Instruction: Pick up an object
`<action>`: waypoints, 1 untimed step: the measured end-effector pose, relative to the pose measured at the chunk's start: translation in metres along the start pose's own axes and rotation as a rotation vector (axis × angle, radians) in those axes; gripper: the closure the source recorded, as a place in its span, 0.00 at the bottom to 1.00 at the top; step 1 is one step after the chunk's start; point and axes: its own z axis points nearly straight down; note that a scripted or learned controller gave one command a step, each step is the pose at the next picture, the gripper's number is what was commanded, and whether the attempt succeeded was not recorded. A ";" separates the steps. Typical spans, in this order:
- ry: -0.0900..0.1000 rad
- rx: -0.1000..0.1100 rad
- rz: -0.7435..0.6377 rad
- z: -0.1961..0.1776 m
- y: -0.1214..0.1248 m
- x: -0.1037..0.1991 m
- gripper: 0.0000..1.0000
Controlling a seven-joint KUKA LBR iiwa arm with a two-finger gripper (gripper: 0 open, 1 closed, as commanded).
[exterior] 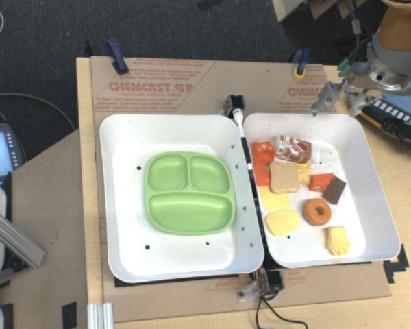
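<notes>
The arm enters from the upper right, its tool (335, 94) hovering above the far rim of the right bin (370, 156), clear of the contents; whether the tool is wide or narrow cannot be told from this view. Nothing is seen in its grasp. The right bin holds the candidate items clustered toward its left and centre: a brown bread slice (283, 177), a red-orange piece (262, 163) touching it on the left, a brown ring doughnut (318, 212), a yellow rounded piece (283, 222) near the front, a small yellow ridged item (337, 240) at the front right, and a dark chocolate-coloured block (334, 190). The left bin (116, 184) holds a green divided plate (189, 192), lying flat. Both bins rest side by side on the surface (157, 84).
</notes>
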 end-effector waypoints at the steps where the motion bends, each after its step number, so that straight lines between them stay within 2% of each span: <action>1: 0.007 0.008 0.004 0.155 -0.082 0.000 0.00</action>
